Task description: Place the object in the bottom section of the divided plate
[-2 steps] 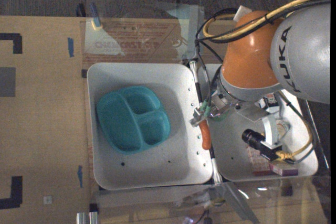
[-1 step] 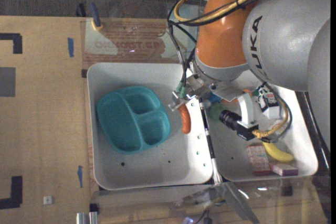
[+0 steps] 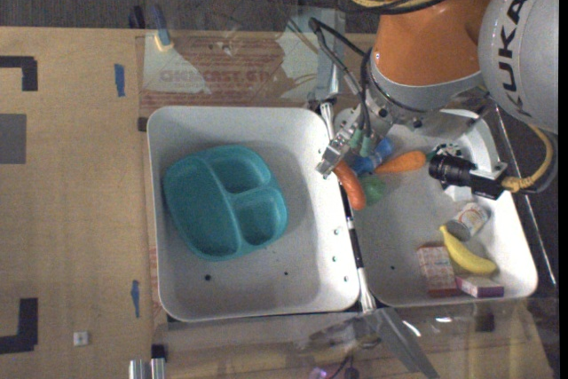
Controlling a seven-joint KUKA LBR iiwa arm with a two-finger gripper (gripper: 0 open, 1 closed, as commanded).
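A teal divided plate [image 3: 226, 201] with three sections lies in the left bin [image 3: 257, 288]. My gripper [image 3: 339, 153] hangs over the wall between the two bins, at the left edge of the right bin [image 3: 399, 266]. Just below it an orange-red sausage-shaped object [image 3: 352, 188] lies along that wall. A blue piece [image 3: 364, 162] and a green piece [image 3: 374, 189] sit tight beside it, partly hidden by the wrist. An orange carrot [image 3: 404, 161] lies to their right. I cannot make out whether anything is in the gripper.
In the right bin's lower right are a yellow banana [image 3: 468, 254], a small can [image 3: 470, 218], a pink patterned box [image 3: 435, 266] and a light purple block [image 3: 481, 287]. The big orange arm joint [image 3: 430, 13] covers that bin's top.
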